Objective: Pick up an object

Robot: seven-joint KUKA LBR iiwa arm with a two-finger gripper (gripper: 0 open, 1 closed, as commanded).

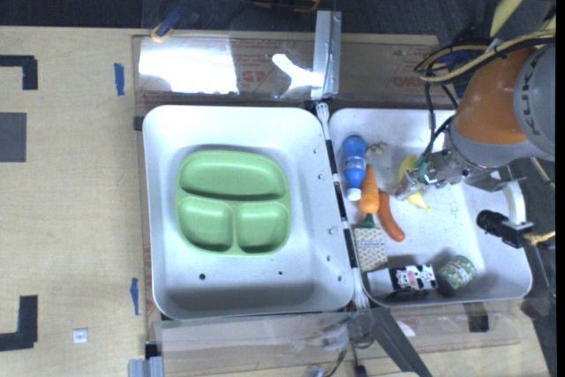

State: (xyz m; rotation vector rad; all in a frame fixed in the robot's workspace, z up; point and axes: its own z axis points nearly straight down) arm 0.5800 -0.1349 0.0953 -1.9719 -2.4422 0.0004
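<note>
The right bin holds several small objects. A blue bottle lies by its left wall, with an orange carrot and a red-orange piece beside it. A patterned packet, a black and white toy and a green round can sit along the near side. A yellow piece lies mid-bin. My gripper hangs low over that yellow piece, right beside it; whether it touches is unclear.
The left bin carries a green divided tray. A metal divider and a clear sheet stand behind the bins. Cables and the arm's orange band crowd the right bin's far right corner.
</note>
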